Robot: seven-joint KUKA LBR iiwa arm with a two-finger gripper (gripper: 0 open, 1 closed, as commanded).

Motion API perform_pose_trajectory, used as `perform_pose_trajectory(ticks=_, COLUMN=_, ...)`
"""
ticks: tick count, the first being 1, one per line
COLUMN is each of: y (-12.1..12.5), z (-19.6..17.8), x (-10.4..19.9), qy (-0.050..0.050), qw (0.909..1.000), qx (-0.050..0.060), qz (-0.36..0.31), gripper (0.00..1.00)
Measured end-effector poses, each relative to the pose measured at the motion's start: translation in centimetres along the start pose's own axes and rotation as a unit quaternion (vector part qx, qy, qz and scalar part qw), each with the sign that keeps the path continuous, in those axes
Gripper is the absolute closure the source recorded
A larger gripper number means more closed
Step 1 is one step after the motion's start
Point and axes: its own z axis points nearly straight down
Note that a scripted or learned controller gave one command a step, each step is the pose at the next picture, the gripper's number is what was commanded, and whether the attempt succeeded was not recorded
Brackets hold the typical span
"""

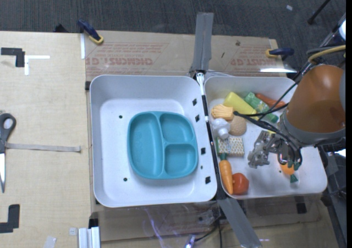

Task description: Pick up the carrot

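Note:
A small orange carrot with a green top (288, 170) lies near the front right of the right bin (275, 189), just under the arm's wrist. A longer orange carrot-like piece (225, 174) lies at the bin's front left, next to a red tomato (240, 183). My gripper (263, 152) hangs low over the bin floor between these two, a little left of the small carrot. Cables and the wrist hide part of it. I see nothing clearly held in it.
The back of the right bin holds a yellow piece (238, 102), a green piece (256, 101), an orange-red piece (267, 99), a ridged yellow pastry (222, 111), a white bulb (220, 126), a tan ball (238, 126) and a cracker (235, 145). A teal divided plate (163, 145) sits in the left bin (104, 148).

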Motion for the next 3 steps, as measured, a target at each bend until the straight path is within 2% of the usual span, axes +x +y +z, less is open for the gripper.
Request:
perform_pose_trajectory(ticks=1, y=-7.9, z=3.1, x=-3.3, qy=-0.001, qw=0.9992, qx=0.001, qz=-0.040, gripper=1.00)
perform_pose_trajectory(ticks=2, y=-7.8, z=3.1, x=-3.3, qy=-0.001, qw=0.9992, qx=0.001, qz=-0.041, gripper=0.00)
perform_pose_trajectory(ticks=3, y=-7.8, z=2.1, x=-3.5, qy=-0.004, qw=0.9991, qx=0.001, qz=-0.041, gripper=1.00)
